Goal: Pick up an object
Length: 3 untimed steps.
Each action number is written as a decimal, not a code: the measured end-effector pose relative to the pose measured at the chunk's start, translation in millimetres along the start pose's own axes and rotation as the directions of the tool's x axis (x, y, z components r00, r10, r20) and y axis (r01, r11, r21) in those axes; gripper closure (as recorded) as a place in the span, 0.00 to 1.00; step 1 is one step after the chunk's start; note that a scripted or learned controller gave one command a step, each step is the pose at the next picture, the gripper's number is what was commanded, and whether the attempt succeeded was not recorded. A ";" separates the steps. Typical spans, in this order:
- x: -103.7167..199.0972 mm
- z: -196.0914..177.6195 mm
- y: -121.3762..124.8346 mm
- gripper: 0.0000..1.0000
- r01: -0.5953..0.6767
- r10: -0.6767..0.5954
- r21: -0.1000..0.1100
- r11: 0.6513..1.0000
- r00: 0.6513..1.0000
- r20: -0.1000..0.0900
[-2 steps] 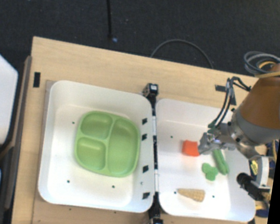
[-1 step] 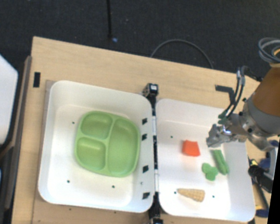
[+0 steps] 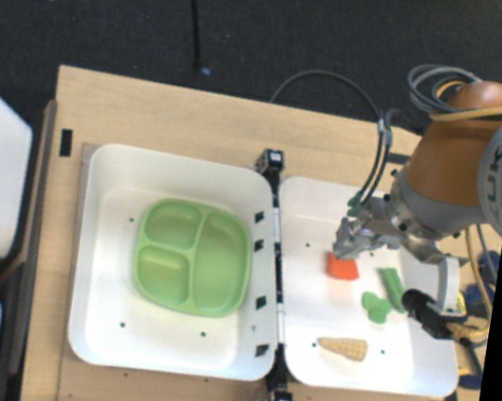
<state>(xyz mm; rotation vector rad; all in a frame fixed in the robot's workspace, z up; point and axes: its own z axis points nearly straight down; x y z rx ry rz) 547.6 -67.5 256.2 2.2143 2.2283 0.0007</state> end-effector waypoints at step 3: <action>147.5 12.4 18.1 1.00 0.001 -0.001 -0.001 1.000 1.000 -0.001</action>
